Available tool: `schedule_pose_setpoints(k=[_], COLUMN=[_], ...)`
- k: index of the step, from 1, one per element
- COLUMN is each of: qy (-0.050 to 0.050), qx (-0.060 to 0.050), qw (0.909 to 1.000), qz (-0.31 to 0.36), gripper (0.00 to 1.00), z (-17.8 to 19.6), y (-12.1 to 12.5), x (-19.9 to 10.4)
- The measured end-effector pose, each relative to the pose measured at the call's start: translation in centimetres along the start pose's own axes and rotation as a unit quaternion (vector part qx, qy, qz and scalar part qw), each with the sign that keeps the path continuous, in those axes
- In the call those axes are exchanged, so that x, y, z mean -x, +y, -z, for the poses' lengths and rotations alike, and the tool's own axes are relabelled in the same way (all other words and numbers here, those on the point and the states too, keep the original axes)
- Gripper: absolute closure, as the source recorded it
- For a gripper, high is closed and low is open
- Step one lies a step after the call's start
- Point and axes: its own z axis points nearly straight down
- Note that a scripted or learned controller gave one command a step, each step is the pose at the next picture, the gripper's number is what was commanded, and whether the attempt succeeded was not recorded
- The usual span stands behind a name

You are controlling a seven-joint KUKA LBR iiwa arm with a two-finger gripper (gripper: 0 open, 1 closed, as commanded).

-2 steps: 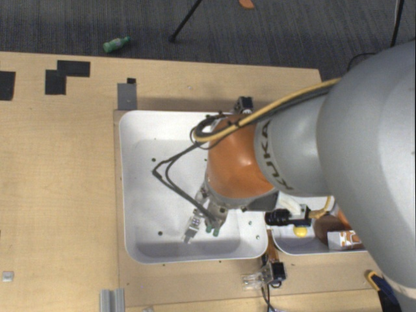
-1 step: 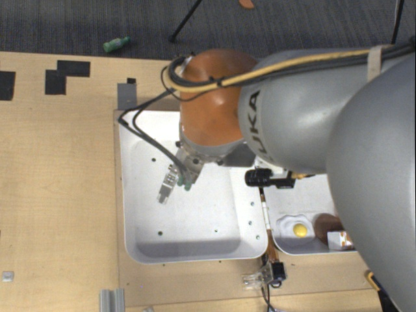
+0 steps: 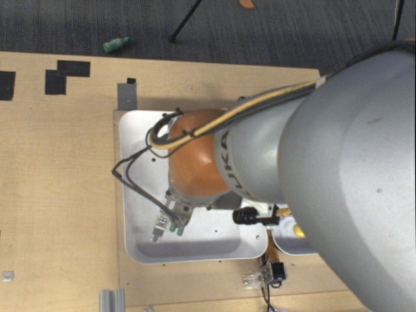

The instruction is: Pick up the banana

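Our claw (image 3: 166,227) hangs low in the left bin (image 3: 136,174); we cannot tell its state. A yellow bit, perhaps the banana (image 3: 298,230), lies to its right in the other bin.

A robotics lab: wooden bench (image 3: 58,194), white bin (image 3: 140,174), grey carpet (image 3: 97,12).

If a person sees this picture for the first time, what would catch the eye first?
The big grey arm comes first; it covers the right half of the view and hides much of the bins. Next is its orange band over the left bin, with the claw low near the bin's front. A small yellow bit peeks out in the right bin.
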Motion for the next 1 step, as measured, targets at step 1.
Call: schedule_pose_setpoints(k=[1], qy=[-0.003], qx=[0.002], qw=[0.9799], qz=[0.199], gripper=[0.0], z=[-3.08], y=[0.97], x=[-0.09])
